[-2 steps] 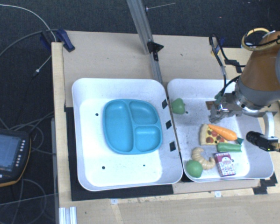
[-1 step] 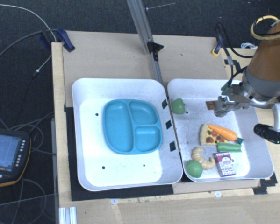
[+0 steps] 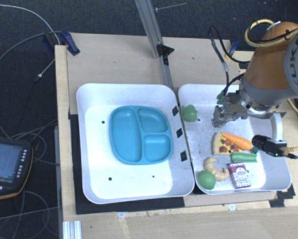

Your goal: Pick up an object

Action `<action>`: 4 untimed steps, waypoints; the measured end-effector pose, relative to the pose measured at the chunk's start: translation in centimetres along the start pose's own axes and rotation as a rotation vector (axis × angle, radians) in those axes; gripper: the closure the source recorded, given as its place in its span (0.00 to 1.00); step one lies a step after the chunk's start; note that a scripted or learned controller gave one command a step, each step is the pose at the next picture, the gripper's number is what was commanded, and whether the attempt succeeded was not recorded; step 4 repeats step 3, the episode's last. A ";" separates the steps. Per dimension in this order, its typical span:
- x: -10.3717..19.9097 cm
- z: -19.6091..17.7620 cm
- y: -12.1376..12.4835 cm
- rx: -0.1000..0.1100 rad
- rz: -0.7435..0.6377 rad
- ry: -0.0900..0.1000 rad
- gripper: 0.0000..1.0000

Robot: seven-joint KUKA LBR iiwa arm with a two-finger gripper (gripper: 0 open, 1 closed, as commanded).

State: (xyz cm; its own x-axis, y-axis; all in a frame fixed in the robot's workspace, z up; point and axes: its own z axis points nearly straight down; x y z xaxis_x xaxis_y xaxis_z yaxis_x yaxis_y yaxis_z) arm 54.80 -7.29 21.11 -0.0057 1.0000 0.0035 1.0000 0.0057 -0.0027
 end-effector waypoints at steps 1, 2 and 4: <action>5.3 0.6 -0.3 0.001 -0.001 0.000 1.00; 10.9 -0.7 -1.4 -0.002 -0.002 0.000 1.00; 16.1 -2.0 -1.0 -0.005 -0.002 -0.001 1.00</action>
